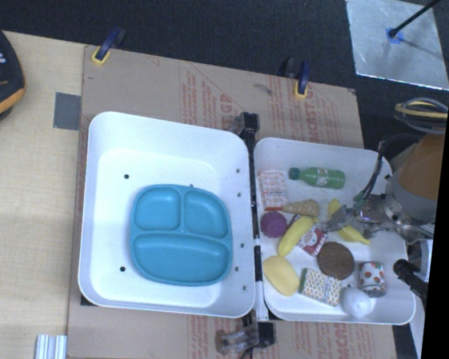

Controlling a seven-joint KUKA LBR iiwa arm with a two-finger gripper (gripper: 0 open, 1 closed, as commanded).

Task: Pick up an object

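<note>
Closest candidate looks like the small yellow piece (pixel 353 234) near the right bin's (pixel 290 309) right wall, roughly mid-height, long axis running left-right. The gripper (pixel 347 218) sits just up and left of it, basically touching distance, so the move would be a tiny shift toward the right wall. Can't tell whether the fingers are spread or pressed together, it's a metallic blur, and nothing visibly sits between them. The brown disc (pixel 335 260) lies just below.
</note>
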